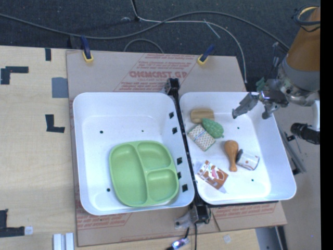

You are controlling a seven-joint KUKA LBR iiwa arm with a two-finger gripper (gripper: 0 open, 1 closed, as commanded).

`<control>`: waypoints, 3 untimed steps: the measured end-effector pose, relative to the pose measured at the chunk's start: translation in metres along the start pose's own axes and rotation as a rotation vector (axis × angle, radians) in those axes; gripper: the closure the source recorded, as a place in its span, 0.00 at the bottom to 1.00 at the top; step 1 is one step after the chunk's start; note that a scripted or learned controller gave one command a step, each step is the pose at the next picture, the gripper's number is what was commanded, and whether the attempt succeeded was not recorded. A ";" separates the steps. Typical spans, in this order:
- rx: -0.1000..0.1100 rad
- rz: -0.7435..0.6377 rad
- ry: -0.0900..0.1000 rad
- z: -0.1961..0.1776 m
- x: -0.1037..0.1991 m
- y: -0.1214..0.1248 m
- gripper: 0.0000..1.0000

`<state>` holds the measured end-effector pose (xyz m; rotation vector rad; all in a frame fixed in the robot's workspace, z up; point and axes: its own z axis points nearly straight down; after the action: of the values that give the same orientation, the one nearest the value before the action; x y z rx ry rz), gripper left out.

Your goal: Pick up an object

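The right bin [270, 155] holds several small objects. A tan bread-like block [202, 114] lies near its far left, with a green knobbly piece [213, 127] and a checkered packet [201, 137] just in front of it. A brown drumstick [231, 153] lies mid-bin beside a small silver can [248, 162]. A red and white packet [212, 175] rests near the front edge. My gripper [255, 107] hangs over the bin's far right corner, open, with nothing between its fingers, right of the bread-like block.
The left bin [88, 139] holds a green divided plate [144, 173]. A black divider clip [172, 86] sits between the bins at the far edge. Cables run across the dark floor behind the cardboard sheet [156, 72]. The arm's orange band [307, 35] rises at the right.
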<state>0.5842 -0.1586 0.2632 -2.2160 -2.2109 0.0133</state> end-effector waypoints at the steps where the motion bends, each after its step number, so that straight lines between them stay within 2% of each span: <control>1: -0.012 -0.003 -0.002 -0.007 0.000 0.002 0.00; 3: -0.008 -0.004 -0.002 0.082 0.007 0.007 0.00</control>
<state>0.5904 -0.1513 0.1813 -2.2171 -2.2199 0.0070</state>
